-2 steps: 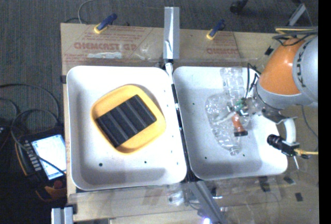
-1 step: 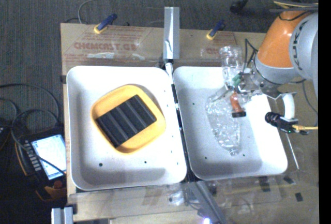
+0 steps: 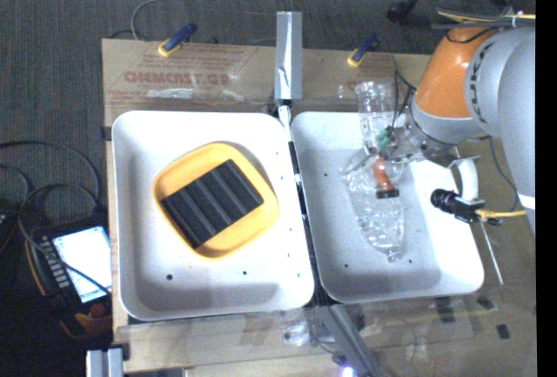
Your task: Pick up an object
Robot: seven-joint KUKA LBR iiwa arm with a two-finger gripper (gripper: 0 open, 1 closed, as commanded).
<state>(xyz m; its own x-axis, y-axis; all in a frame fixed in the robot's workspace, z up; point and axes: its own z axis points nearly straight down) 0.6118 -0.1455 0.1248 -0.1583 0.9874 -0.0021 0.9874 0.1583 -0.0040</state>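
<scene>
My arm [image 3: 487,92] comes in from the right side of the view, grey with the orange band above the wrist, and it stands over the far right part of the right bin [image 3: 335,266]. My hand [image 3: 386,159] is below the wrist, low over this bin, and around it I see small parts in green, red and black. I cannot tell if my hand is released or clenched, because it is small in the view and it mixes with the clear plastic under it.

In the right bin there are two clear plastic bottles. One bottle [image 3: 381,223] lies along the middle of the bin, crumpled, with its body going toward the near wall. The other bottle [image 3: 372,105] is at the far wall of the bin and reaches over the rim, just beside my wrist. My hand is directly above the upper end of the lying bottle; if it touches the bottle, I cannot say. A black part with a white bracket [image 3: 457,197] hangs from my arm over the right side of the bin.

In the left bin [image 3: 139,279] rests a yellow tray [image 3: 265,214] with a black ribbed insert [image 3: 213,201], turned at an angle, about in the middle. The two bins stand side by side, touching, on the brown surface [image 3: 174,84]. Two blue and yellow clamps [image 3: 177,38] hold the far edge of it.
</scene>
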